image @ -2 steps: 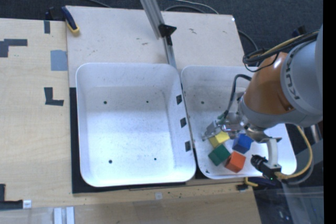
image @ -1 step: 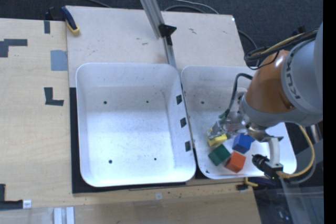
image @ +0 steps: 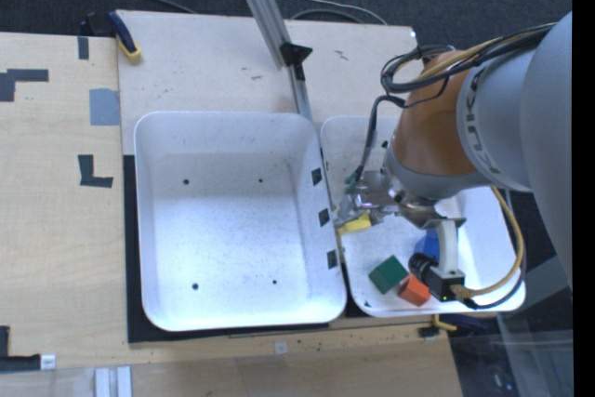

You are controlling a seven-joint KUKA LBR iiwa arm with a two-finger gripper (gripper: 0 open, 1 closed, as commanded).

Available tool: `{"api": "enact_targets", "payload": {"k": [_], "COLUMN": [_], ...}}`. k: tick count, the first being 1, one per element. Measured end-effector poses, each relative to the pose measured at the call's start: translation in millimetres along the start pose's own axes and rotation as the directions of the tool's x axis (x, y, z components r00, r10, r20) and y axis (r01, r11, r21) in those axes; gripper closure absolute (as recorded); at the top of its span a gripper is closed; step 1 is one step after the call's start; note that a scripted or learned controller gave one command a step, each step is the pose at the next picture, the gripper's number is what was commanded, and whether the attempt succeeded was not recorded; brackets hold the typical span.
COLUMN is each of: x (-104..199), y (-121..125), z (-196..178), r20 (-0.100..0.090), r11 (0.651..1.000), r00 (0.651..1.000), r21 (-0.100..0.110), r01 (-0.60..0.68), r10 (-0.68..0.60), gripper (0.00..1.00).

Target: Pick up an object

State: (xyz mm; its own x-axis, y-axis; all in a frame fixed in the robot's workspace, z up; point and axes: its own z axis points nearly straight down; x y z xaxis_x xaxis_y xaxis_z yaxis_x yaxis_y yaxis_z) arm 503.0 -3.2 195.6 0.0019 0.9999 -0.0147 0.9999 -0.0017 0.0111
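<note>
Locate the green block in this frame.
In the camera view, the green block lies in the right bin near its front edge, just left of an orange block and below the arm's wrist.

Both bins are white, the left bin (image: 232, 218) finely speckled with dark dots. In the right bin (image: 493, 242) lie a green block (image: 388, 273), an orange block (image: 414, 293), a blue piece (image: 427, 245) and a yellow piece (image: 354, 223). The arm (image: 493, 116) is grey with an orange band (image: 429, 121), over a pale wood bench (image: 56, 200).
</note>
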Motion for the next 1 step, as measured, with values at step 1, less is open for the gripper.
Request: {"api": "enact_targets", "payload": {"k": [1], "x": [55.2], "y": [21.2], "z": [3.8], "r20": [-0.016], "r11": [1.0], "r00": [1.0], "r21": [0.013], "r01": [0.009], "r10": [-0.008], "gripper": [1.0]}}
